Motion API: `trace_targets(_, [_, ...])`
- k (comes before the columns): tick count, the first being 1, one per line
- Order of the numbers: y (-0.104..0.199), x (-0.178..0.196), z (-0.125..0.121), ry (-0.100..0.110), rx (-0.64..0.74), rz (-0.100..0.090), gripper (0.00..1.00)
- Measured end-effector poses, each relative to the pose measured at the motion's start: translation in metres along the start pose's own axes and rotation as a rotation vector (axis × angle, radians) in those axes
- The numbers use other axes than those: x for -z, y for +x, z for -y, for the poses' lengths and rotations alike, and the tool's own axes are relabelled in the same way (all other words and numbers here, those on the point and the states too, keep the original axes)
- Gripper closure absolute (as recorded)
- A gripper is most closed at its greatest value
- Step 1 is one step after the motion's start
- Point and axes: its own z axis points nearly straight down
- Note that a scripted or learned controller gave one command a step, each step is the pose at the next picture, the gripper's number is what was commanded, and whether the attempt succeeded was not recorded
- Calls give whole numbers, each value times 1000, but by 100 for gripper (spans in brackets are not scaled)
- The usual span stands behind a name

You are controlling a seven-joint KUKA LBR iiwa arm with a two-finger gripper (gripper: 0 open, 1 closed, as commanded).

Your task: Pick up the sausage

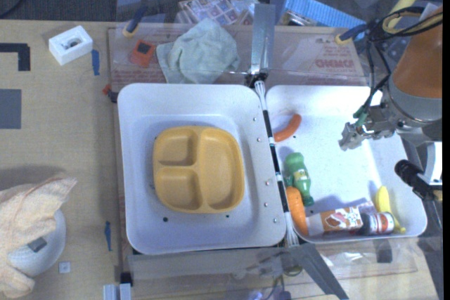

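- The sausage [287,128] lies tilted at the upper left of the right bin [337,105], close to the divider between the two bins.
- The gripper [357,131] hangs over the right bin's upper right area, well apart from the sausage, nothing between its fingers; whether they are spread or closed, I cannot tell.
- Below the sausage there's a green bottle [298,175], then a carrot [296,210] by the divider.
- A ketchup bottle [349,222] lies along the bin's bottom wall, a banana [386,203] just beside its cap end.
- In the left bin [140,109] sits a yellow divided plate [199,168].
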Motion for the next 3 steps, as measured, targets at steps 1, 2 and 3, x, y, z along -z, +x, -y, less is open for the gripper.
trace_targets(1, [-5, 44, 46, 1, 111, 0, 100])
trace_targets(2, [-32, 32, 65, 1, 217, -1, 100])
trace_targets(3, [-38, 28, 66, 1, 357, -1, 100])
